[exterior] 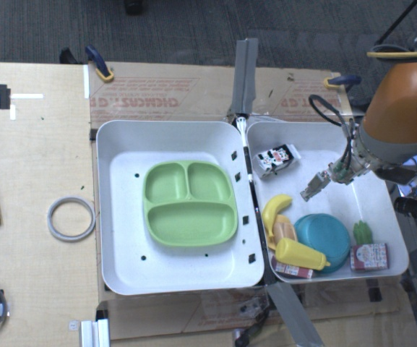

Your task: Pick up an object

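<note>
Two white bins side by side on the tabletop. Left bin holds a green divided plate, lying flat at its centre. Right bin holds the clutter: small black-and-white pack near the back left, banana along the left wall, teal bowl upside down near the front, yellow bottle lying on its side against the bowl, red-and-white box under the bottle at the front rim, green vegetable just right of the bowl, pink carton at the front right. Gripper hangs over the right bin's middle, between pack and bowl, nothing visible in it; cannot tell if the fingers are apart or together. Grey tape ring on the tabletop left of the bins.
</note>
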Controlling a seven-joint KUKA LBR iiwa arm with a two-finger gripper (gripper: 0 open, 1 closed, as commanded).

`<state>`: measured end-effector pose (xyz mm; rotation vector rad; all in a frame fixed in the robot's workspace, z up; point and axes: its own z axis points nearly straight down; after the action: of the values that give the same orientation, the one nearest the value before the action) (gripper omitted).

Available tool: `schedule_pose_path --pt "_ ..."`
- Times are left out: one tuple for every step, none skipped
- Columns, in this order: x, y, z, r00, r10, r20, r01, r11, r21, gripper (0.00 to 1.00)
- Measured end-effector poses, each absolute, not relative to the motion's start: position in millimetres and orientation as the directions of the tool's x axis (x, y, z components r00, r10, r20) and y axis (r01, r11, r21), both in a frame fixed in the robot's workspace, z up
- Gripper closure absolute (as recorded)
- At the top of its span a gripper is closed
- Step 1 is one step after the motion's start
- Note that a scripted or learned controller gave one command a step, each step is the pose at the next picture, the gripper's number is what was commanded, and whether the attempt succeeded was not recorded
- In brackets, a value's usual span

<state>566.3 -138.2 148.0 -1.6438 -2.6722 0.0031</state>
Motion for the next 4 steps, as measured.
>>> schedule_pose_path --pt "566.2 -138.3 148.0 -0.451 0.893 0.003 0.893 0.451 -0.004 0.00" --pt "541.6 -99.6 100.7 -0.471 0.882 0.004 0.882 0.471 -0.006 0.00" --pt "588.4 -102.8 88.0 -0.513 0.859 0.003 0.859 0.513 -0.003 0.00" --pt "625.4 -126.3 128.9 -0.217 0.976 -0.001 0.976 0.217 -0.004 0.00"
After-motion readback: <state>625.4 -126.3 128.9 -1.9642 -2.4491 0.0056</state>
